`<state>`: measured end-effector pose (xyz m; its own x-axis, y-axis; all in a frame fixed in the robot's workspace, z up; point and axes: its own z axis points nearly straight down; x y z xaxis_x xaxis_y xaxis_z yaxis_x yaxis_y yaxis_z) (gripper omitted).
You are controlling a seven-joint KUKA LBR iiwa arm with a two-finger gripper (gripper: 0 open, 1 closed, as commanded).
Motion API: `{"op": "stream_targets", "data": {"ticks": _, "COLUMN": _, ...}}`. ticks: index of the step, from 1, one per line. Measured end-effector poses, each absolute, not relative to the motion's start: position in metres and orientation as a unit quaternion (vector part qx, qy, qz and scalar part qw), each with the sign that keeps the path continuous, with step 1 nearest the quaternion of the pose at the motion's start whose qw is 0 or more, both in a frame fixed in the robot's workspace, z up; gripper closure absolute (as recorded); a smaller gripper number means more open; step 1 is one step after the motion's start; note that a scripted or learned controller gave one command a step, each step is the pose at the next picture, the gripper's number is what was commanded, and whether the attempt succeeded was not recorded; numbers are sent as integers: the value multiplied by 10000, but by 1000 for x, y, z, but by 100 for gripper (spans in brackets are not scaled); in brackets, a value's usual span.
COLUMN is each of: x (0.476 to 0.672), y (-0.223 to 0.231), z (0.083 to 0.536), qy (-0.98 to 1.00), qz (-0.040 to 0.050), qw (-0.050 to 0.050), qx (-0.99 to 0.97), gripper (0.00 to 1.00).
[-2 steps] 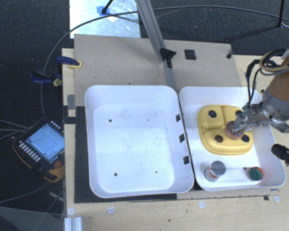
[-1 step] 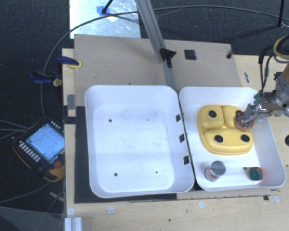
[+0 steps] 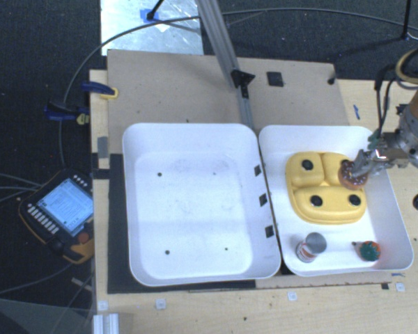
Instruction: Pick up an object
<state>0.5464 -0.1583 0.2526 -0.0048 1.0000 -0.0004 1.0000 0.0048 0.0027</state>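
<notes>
The right bin (image 3: 390,207) holds a large yellow block (image 3: 322,190) with black dots on top. A small brown round object (image 3: 350,177) lies against the block's right edge. My gripper (image 3: 361,164) comes in from the right, its tip right at that brown object; whether it grips the object is too small to tell. A small silver can (image 3: 311,246) stands near the bin's front wall. A green and orange item (image 3: 368,251) lies in the front right corner.
The left bin (image 3: 136,186) stands beside the right one, joined by black clips (image 3: 263,200). A metal pole (image 3: 219,33) slants across the back of the bench. A handheld pendant (image 3: 61,211) lies left of the bench, with cables around it.
</notes>
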Motion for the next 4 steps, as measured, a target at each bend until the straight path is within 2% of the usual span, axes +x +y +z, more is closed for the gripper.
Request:
{"op": "stream_targets", "data": {"ticks": 2, "x": 562, "y": -52, "z": 227, "qy": 7105, "qz": 7, "qw": 1, "qx": 7037, "gripper": 100}}
{"op": "stream_targets", "data": {"ticks": 4, "x": 573, "y": 54, "z": 244, "qy": 7110, "qz": 20, "qw": 2, "qx": 7032, "gripper": 100}}
